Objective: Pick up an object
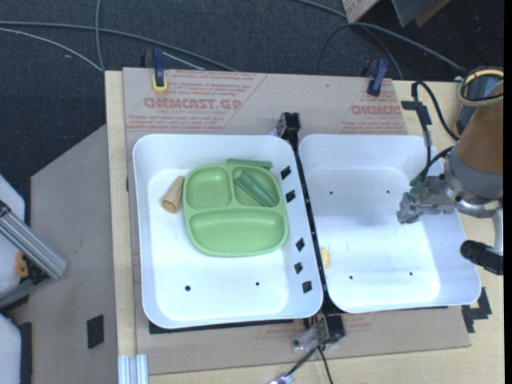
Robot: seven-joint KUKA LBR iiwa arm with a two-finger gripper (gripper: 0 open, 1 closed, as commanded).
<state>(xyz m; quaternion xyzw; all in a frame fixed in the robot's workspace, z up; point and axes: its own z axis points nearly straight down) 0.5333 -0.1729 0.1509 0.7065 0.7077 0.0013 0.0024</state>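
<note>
While the tool (pixel 410 209) is hanging low over the right bin (pixel 376 286), and I cannot tell its grip, it is needing to cross to the left bin (pixel 216 294), where the green plate (pixel 234 210) and little cone (pixel 172 194) are lying.

The board (pixel 240 102) under the bins carries red print. Near its far left corner it reads "CHEMCAST GP", with smaller lines around it too fine to read. Near the far right corner the same red print shows partly: "CHEMCAST".
</note>
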